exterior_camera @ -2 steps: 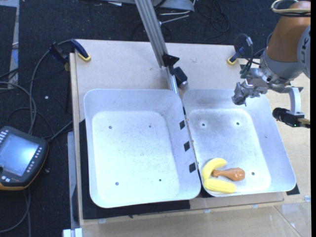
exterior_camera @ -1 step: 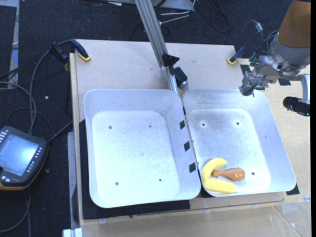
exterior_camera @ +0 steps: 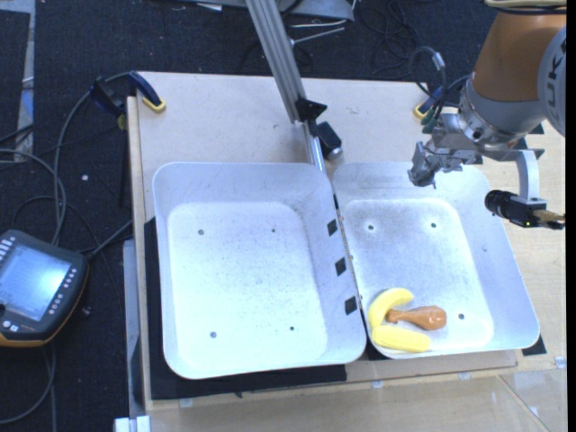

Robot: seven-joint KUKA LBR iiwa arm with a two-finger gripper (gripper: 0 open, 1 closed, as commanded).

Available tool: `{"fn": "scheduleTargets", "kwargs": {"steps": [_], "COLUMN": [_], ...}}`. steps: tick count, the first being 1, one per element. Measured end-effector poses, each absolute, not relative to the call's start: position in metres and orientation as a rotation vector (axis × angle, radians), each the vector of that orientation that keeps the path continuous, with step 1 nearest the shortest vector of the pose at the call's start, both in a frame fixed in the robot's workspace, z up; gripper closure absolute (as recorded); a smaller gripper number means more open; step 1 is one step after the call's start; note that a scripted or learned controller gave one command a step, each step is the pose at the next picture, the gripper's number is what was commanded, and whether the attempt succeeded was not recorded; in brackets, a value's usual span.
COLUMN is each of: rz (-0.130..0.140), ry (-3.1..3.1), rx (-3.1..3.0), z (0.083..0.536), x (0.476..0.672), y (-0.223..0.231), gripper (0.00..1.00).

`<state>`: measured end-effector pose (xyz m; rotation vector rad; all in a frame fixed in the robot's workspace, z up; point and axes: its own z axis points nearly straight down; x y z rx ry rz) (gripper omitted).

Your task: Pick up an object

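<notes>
Nothing has been picked up yet, as far as the view shows; the gripper [exterior_camera: 423, 176] hangs over the far right corner of the right bin [exterior_camera: 490, 241], well apart from the things it might take, and nothing can be seen between the jaws; whether they stand wide or narrow I cannot tell, since the tip is small and dark against the bin wall. So the whole of the job looks to be left: travel across the bin, descent, closing and lift.

The candidates lie together at the near left corner of the right bin, close to its front rim; a curved yellow banana [exterior_camera: 391, 303] arches over the top, a second yellow piece [exterior_camera: 400, 339] lies flatter below it, and a brown drumstick [exterior_camera: 421, 317] sits between them, touching or nearly touching both; all three look like smooth moulded plastic toys with rounded, slightly glossy surfaces, which I judge may slip under a pinch.

The left bin [exterior_camera: 243, 268] is a shallow white tray with rounded corners and a speckled, scuffed floor; the right one matches it; both rest on a pale wooden worktop [exterior_camera: 225, 115]. The arm is grey metal with an orange band above the wrist.
</notes>
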<state>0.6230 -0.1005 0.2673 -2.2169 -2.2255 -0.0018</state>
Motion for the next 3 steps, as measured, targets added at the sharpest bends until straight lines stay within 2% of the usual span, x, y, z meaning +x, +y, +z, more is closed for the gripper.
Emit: {"fn": "scheduleTargets", "kwargs": {"steps": [2, 3], "rz": [-0.001, 0.001], "ry": [-2.226, -2.225], "rx": [-2.215, -2.215], "z": [0.271, 0.253], "x": [0.606, 0.587], "y": [0.000, 0.052], "gripper": [1.00, 1.00]}}
